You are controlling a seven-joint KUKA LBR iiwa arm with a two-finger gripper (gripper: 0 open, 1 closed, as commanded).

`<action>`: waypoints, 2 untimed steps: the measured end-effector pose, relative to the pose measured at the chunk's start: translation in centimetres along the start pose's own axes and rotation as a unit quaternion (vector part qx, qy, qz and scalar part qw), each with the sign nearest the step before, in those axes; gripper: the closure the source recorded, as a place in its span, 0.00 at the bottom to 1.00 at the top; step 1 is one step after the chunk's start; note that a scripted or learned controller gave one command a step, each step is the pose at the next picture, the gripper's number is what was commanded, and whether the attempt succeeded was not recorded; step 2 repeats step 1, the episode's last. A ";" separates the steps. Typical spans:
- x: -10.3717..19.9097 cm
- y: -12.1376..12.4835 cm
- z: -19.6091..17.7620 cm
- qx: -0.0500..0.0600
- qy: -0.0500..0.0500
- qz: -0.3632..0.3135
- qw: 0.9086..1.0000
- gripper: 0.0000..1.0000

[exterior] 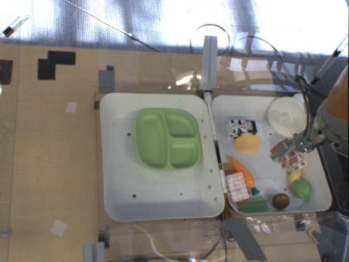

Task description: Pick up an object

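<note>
Pale wood tabletop [54, 162] fills the frame, with black shapes [54, 63] at the upper left and two shallow white bins side by side at centre. On my screen the left bin [117, 195] carries a green divided plate [168, 139], lying flat in its upper middle. The right bin [322, 198] holds the clutter: a white round bowl [286, 116] at its upper right, a black-and-white patterned carton [242, 127] at upper centre, and a yellow rounded piece [247, 144] just below that. Lower left in that bin I see an orange carrot [242, 171] lying at a slant, a small red-and-white packet [237, 188] beside it, and a green block [252, 204] along the bottom wall. A brown ball [281, 201] sits next to the block, and a green ball [300, 189] is just right of that.

My arm [334, 111] comes in from the right edge. Its end effector [292, 148] sits low over the right side of that bin, above a patterned packet [293, 161] and a yellow bit [295, 175]. I cannot tell whether it is open or closed, nor whether it grips anything
</note>
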State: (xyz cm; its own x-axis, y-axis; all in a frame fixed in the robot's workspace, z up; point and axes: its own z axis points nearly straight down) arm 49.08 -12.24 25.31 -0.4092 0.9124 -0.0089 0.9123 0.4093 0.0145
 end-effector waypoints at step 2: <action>5.1 3.3 -1.4 0.004 0.003 0.046 0.999 1.00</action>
